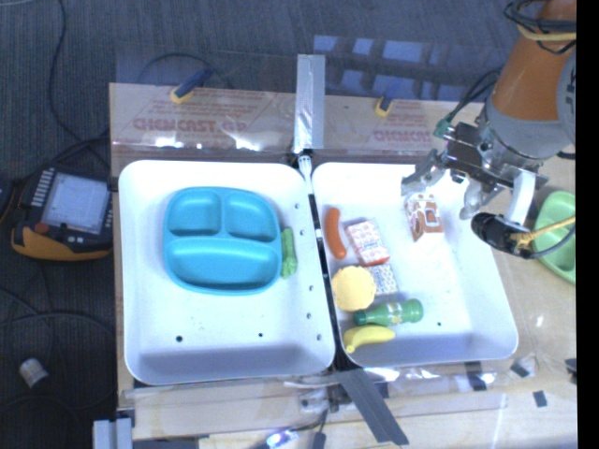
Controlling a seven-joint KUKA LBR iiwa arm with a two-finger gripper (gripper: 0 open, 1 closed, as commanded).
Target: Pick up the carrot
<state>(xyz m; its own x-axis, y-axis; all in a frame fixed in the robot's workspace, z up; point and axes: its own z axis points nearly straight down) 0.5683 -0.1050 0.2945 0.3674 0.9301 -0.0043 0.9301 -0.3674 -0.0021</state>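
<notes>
Smooth, slim orange carrot beside boxy cartons.

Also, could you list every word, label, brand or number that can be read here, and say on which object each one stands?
"SIGNCAST" seems to read, in faded red, on the clear panel behind the left bin; the letters are blurred, so this is uncertain.
Clear panel behind the right bin: faded red print, too blurred to read.
Red and white carton: printing too small to read.
Small box under the gripper: printing too small to read.
Handheld screen: unreadable.
</notes>
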